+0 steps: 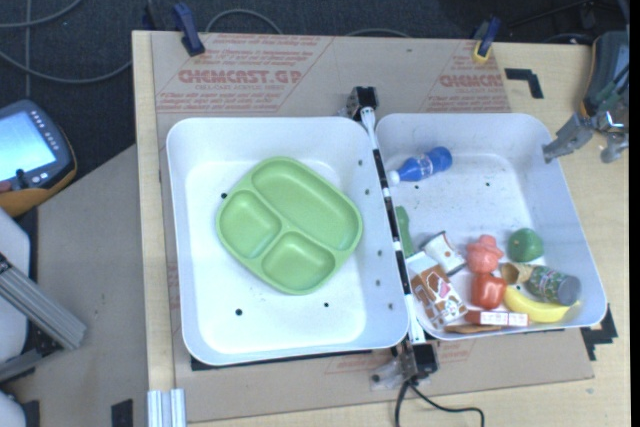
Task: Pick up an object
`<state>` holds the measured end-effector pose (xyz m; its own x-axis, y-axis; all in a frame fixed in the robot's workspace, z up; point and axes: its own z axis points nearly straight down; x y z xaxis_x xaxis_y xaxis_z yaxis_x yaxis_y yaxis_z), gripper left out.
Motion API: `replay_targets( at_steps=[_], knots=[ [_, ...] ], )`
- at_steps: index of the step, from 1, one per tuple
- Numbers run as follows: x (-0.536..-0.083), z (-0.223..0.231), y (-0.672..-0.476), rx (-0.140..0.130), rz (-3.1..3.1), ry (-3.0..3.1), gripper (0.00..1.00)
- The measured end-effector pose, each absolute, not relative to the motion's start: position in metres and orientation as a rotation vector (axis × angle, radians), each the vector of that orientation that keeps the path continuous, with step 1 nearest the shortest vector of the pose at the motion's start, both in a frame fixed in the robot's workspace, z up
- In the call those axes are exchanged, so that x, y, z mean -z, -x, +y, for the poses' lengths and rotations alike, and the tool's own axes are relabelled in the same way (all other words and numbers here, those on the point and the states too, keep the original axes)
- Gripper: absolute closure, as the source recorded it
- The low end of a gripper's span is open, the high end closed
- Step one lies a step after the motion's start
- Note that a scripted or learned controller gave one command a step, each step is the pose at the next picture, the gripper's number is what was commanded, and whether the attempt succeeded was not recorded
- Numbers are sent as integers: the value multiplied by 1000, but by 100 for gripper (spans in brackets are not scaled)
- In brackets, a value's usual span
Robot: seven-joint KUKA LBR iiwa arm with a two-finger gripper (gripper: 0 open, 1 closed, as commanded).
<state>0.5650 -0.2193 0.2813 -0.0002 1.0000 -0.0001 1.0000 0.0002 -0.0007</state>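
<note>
Toys (pixel 487 280), glossy and rounded, crowd the right bin's (pixel 560 177) corner; pincer (pixel 590 137) spread, grasping nothing.

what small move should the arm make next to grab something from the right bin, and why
Probably swing the gripper leftward over the right white bin toward the blue plastic bottle. The gripper sits at the bin's right rim, above no object, and the bottle lies apart from the crowded pile at the near end, so it looks the easiest target.

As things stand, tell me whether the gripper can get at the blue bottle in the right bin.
Probably yes. The blue bottle lies alone at the far end of the right bin, with bare floor around it and nothing on top. The gripper sits at that bin's right edge, with nothing between them.
</note>
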Motion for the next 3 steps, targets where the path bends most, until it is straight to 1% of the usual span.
replay_targets(
  at_steps=[1, 2, 3],
  knots=[
    [-91, -154, -525, -11, -2211, 2206, 0],
    [-106, -156, -503, -2, -2217, 2220, 0],
    [-83, -120, -478, -3, -2220, 2219, 0]
  ],
)
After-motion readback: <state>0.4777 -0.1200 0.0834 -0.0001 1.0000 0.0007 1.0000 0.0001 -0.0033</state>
